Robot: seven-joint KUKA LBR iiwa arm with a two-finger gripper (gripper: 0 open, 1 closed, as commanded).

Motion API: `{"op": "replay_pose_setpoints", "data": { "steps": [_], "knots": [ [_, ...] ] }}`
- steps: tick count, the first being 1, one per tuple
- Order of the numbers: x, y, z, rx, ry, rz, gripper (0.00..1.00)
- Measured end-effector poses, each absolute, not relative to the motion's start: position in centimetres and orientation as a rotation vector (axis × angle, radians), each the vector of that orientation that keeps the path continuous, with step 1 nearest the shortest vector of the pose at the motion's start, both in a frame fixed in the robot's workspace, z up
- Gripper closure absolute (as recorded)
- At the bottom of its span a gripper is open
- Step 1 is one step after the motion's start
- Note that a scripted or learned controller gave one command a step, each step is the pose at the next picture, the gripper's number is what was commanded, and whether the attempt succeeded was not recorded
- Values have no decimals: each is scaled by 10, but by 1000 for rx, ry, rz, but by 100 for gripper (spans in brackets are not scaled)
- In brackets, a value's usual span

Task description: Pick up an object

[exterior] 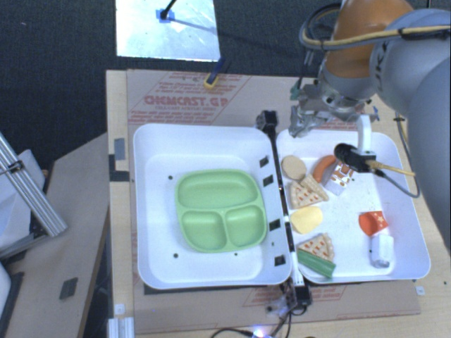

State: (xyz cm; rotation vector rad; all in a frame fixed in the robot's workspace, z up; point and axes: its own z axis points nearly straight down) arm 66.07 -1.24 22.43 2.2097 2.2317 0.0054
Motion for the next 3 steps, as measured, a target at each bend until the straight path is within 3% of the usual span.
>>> {"op": "replay_pose_setpoints", "data": {
  "steps": [1, 2, 3],
  "knots": [
    [672, 44, 232, 2209, 2232, 8, 100],
    [667, 103, 216, 2211, 2234, 3, 100],
    [657, 95, 227, 2220, 2222, 2, 100]
  ]
}}
